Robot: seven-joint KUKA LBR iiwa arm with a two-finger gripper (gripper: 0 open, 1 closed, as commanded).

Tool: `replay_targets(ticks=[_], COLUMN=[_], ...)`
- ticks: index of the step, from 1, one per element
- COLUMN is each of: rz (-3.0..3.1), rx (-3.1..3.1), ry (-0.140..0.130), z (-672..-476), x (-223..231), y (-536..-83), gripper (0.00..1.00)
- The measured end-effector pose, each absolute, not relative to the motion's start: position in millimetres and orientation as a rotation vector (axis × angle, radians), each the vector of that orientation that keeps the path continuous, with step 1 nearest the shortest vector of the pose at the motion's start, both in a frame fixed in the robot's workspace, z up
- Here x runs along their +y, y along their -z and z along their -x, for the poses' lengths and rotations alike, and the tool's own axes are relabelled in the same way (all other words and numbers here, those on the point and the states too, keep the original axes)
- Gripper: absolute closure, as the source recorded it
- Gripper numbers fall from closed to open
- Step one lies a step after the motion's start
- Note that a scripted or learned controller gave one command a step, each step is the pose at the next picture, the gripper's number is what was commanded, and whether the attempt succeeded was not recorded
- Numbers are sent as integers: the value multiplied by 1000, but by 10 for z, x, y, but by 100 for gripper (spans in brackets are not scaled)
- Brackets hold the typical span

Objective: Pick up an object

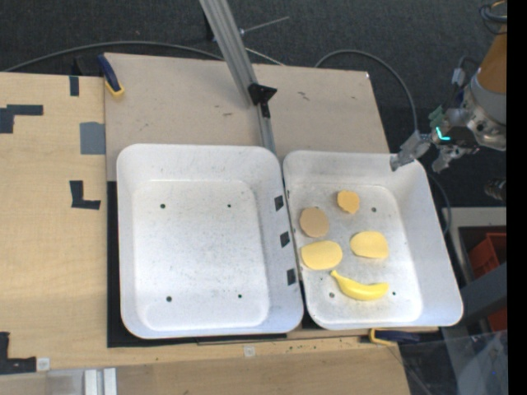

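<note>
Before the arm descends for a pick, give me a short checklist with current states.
1. Objects in the right bin: ok, five lie there.
2. Banana apart from the other pieces: ok.
3. Gripper over a target: not ok, it hangs at the bin's upper right corner.
4. Fingers holding nothing: ok, they stand open with nothing between them.
5. Tan disc apart from the yellow oval: cannot tell.

Two shallow white bins are seen side by side: a left bin [132,220] and a right bin [428,245]. Five items are counted in the right bin: one yellow banana [360,287], three yellow rounded pieces [348,202] [370,244] [321,255], and one tan disc [314,221]. One gripper [422,152] is counted.
</note>
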State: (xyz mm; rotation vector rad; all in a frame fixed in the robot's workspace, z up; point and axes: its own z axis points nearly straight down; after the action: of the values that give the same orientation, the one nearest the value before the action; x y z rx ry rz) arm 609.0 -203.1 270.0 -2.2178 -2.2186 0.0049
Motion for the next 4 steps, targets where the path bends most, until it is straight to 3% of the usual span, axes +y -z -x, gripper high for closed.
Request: replay_targets(ticks=[1, 4], rz=[2219, 2216], rx=[-2224, -2221], ry=[-2, -6], z=[-6098, -6162], x=[-2030, -1996], y=[-2728, -1100], gripper=[0, 0])
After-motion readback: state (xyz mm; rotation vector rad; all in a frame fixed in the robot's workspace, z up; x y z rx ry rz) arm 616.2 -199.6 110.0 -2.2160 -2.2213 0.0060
